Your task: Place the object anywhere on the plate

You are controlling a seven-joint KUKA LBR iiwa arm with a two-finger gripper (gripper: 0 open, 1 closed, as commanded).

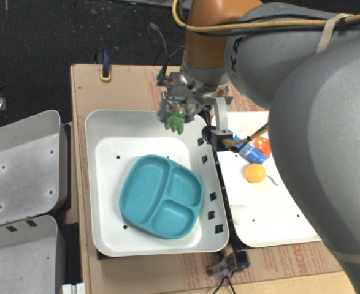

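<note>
Teal and three-sectioned, the plate [161, 196] lies nearest, tilted in the lower middle of the left white bin [103, 164], while the right white bin [278, 222] at its 3 o'clock side holds an orange ball [255, 173] with a blue block [251, 152] and a red-orange piece [262, 144] just beyond it. Farther back, at 12 o'clock from the plate and apart from it, the gripper [176, 116] hangs over the left bin's far edge with a small green object [176, 122] pinched between its fingers, the grey arm [302, 72] and its orange band [219, 11] rising behind to 2 o'clock.
</note>
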